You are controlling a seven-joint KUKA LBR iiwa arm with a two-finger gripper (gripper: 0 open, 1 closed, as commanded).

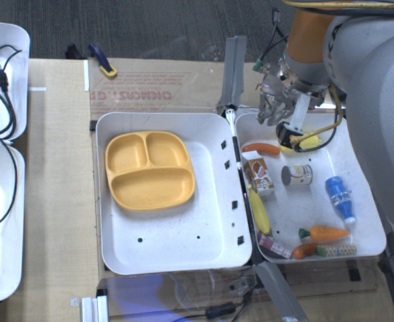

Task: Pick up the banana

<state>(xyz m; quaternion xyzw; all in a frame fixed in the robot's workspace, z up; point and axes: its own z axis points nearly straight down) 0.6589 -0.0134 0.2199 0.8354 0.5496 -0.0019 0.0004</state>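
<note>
The banana [258, 211] lies along the right bin's [368, 180] left wall, a box [258, 175] touching it at 12 o'clock. The gripper [275, 113] hovers at the bin's 11 o'clock corner; whether its jaws are apart, I cannot tell. A can [297, 174] and bottle [340, 198] sit at the banana's 2 o'clock.

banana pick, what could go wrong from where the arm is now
The banana lies tight against the right bin's left wall, so there may be little room beside it on that side. A small carton sits right at its upper end and could get bumped or grabbed instead. The gripper hovers over the bin's far corner, near a sausage, well away from the banana.
</note>
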